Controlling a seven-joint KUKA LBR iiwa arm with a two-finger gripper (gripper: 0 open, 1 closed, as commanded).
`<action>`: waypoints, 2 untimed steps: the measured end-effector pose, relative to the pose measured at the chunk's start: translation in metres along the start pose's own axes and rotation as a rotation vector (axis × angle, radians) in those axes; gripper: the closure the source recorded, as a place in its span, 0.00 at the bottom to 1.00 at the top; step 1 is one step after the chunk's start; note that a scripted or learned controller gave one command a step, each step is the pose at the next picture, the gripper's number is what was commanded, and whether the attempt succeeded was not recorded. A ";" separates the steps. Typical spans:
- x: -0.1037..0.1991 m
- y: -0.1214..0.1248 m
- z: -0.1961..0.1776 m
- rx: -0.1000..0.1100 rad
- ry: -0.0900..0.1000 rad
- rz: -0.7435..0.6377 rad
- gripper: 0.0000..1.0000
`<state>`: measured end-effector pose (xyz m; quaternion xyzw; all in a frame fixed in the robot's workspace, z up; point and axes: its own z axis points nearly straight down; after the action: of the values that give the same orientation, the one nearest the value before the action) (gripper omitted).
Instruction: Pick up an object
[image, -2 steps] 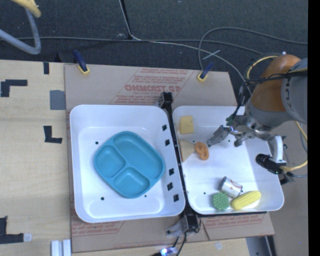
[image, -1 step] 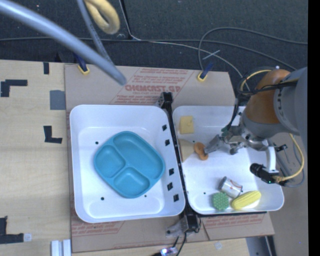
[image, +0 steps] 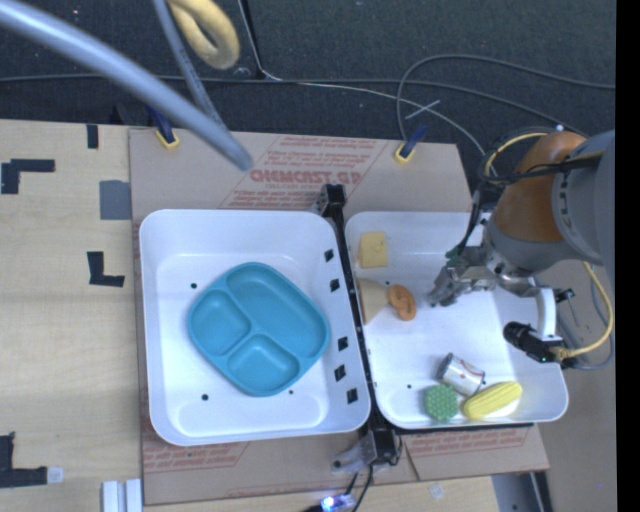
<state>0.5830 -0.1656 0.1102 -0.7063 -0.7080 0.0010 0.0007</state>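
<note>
Pincer (image: 447, 287) hangs low in the right bin (image: 520, 345), just right of the orange piece (image: 402, 301); its state cannot be told. Recommend centring over the piece before descending. The piece lies near the bin's left wall, long axis running top-left to bottom-right.

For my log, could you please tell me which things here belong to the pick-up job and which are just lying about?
Job: gripper; orange piece; yellow block; can; green ball; corn; right bin.
Lying about: blue tray; left bin; cables.
</note>
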 end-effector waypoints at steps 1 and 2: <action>-0.002 -0.008 -0.048 -0.005 0.000 0.002 1.00; -0.002 -0.008 -0.101 -0.006 0.000 0.001 1.00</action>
<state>0.5756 -0.1679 0.2108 -0.7067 -0.7075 -0.0008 -0.0014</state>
